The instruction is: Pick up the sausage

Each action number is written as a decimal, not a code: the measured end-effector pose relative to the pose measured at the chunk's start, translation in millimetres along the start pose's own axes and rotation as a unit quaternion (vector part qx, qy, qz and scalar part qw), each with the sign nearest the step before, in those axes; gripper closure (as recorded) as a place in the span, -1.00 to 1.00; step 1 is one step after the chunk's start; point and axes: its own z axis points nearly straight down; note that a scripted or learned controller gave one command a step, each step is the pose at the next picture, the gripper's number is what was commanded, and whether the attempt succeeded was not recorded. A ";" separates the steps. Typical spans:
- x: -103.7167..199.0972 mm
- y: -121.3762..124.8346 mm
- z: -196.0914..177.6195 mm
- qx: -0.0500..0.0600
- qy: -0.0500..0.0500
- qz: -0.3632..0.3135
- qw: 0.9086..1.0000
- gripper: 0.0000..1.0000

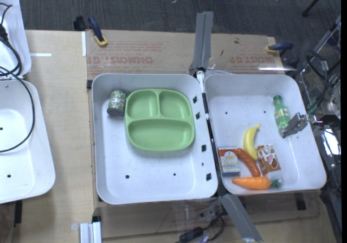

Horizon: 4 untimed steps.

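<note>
The sausage [249, 162] is a short red-orange link lying at a slant in the front of the right bin [238, 106]. It rests between a small juice carton [229, 161] and a snack box [268, 159], just below a banana [250, 140]. The gripper [294, 126] hangs low over the right side of that bin, beside the lower end of a green bottle [280, 112]. It is well to the upper right of the sausage and apart from it, and I see nothing in its grasp.
An orange carrot [251, 183] lies along the right bin's front wall. The left bin [108, 171] holds a green divided plate [160, 119] and a small can [116, 102]. A grey divider post [203, 41] stands behind the bins.
</note>
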 end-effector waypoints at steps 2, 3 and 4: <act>41.6 0.0 24.6 0.000 0.000 -0.036 0.999 -1.00; 57.0 6.4 148.5 -0.013 -0.003 0.032 0.999 -1.00; 61.8 7.0 155.0 -0.017 -0.008 -0.004 1.000 -1.00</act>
